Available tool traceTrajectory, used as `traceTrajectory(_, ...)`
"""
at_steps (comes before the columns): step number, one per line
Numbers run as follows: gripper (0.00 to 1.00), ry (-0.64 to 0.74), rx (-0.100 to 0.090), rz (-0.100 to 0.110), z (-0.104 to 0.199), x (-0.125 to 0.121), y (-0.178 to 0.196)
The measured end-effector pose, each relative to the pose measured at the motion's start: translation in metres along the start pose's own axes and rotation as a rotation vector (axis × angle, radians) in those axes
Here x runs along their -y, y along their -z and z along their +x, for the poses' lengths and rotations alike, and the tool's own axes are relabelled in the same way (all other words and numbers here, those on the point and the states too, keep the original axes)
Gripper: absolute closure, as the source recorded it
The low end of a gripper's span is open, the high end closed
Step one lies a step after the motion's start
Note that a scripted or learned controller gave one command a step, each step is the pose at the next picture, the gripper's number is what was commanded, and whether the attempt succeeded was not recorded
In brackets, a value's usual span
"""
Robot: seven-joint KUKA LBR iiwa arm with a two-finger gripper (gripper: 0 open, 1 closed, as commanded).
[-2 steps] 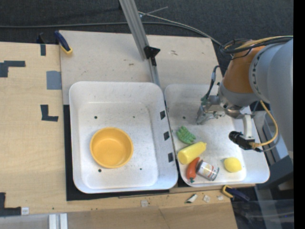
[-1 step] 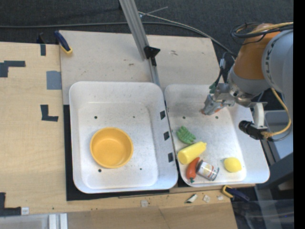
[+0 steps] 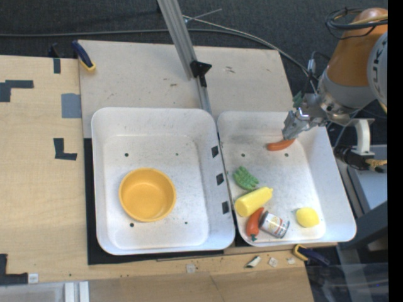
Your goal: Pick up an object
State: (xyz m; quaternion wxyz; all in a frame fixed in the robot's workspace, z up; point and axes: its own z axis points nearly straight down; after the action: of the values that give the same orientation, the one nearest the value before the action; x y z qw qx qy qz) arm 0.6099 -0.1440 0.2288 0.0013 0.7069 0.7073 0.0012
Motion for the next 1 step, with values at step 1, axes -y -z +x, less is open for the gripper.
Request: traceTrajectory(1, 1.00, 0.001, 0.000, 0.000, 0.0004, -0.0009, 0.0336)
